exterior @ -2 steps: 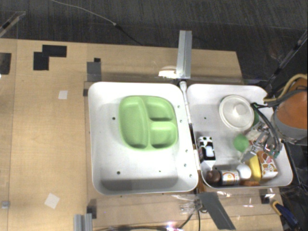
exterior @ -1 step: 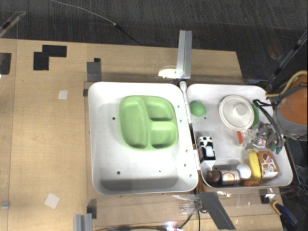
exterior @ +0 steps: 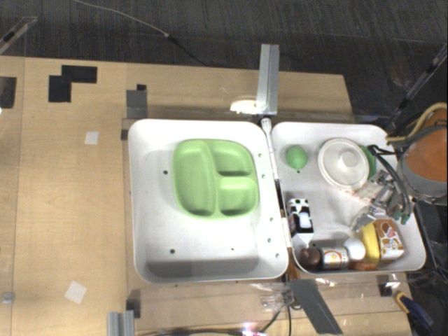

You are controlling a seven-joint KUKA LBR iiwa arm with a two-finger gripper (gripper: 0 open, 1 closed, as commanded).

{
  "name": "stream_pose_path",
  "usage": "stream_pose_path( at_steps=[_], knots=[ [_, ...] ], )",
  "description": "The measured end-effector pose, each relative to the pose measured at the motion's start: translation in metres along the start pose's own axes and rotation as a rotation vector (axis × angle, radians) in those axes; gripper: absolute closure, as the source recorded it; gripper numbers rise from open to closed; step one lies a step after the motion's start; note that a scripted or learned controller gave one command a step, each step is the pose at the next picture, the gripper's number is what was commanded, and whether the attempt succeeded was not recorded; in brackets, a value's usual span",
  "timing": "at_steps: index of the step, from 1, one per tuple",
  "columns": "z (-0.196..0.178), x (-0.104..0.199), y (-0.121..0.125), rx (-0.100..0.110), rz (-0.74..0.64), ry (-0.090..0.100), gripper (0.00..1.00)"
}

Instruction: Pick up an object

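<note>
Since the task names no particular object, the candidates are the things in the right-hand bin (exterior: 418,254) at the lower right of the frame: a yellow-and-red carton (exterior: 387,240) lying near the bin's lower right corner, a small can (exterior: 334,259) and a dark round item (exterior: 311,257) along the bottom wall, a black-and-white box (exterior: 300,215) against the left wall, a green ball (exterior: 297,157) toward the upper left, and a white bowl (exterior: 342,162) at the top centre. The gripper (exterior: 376,205) hangs just above and left of the carton, near the bin's right side, and whether it is open or closed I cannot tell, since its metal parts blur with cables; nothing can be made out in its grasp. I judge this as the approach step, with no pick made yet. The next move likely calls for settling over one item, the carton being nearest, and descending squarely without nudging the crowded neighbours. Further out, the left bin (exterior: 143,187) carries a green divided tray (exterior: 213,177), and the wooden tabletop (exterior: 63,208) spreads to the left.
</note>
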State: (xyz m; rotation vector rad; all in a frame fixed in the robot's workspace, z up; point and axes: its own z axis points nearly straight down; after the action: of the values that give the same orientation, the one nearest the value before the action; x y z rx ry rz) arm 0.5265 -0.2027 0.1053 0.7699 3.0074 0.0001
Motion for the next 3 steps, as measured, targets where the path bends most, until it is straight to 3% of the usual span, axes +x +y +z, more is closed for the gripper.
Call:
stream_pose_path(
  at_steps=[1, 2, 3],
  knots=[
    [0.014, 0.004, -0.005, 0.006, -0.007, 0.018, 0.00],
    [-0.001, -0.002, -0.003, 0.003, -0.013, -0.001, 1.00],
    [0.000, -0.002, -0.003, 0.004, -0.014, 0.000, 0.00]
  ],
)
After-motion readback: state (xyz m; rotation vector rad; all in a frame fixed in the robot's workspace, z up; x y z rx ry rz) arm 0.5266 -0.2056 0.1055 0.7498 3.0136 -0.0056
